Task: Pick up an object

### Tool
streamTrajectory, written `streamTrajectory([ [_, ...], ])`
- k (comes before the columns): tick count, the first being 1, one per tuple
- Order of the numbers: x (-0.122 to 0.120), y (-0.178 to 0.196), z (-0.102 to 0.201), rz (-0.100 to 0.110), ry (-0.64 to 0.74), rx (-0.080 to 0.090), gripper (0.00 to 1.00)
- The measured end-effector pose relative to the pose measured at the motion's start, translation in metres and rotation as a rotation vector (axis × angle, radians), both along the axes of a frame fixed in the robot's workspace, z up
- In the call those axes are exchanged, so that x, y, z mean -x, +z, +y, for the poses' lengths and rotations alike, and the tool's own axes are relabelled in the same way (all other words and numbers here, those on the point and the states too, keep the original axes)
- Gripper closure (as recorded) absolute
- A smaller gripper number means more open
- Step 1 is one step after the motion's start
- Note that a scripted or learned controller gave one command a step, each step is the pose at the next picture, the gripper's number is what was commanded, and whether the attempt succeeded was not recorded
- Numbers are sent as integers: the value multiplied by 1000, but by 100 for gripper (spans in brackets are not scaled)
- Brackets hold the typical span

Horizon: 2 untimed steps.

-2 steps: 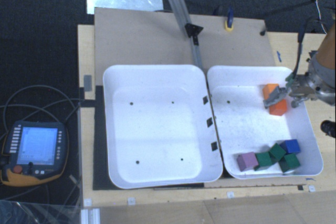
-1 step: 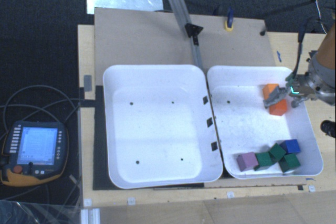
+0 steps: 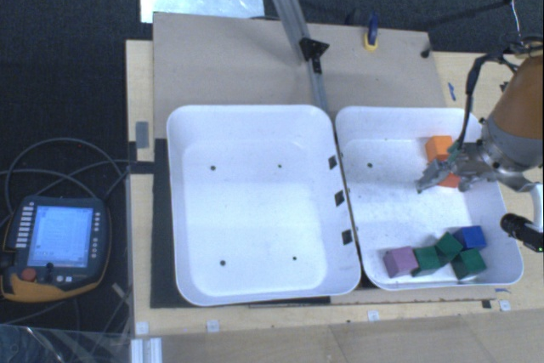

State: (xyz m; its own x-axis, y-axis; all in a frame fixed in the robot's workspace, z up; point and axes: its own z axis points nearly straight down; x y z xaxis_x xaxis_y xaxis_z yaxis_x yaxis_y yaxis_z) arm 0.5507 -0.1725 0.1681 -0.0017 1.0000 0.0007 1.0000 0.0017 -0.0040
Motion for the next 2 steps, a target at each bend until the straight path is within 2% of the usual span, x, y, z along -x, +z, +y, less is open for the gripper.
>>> streamTrajectory([
  [1, 5, -62, 1, 0, 0, -1, 0],
  [2, 5, -78, 1, -3, 1, 1, 0],
])
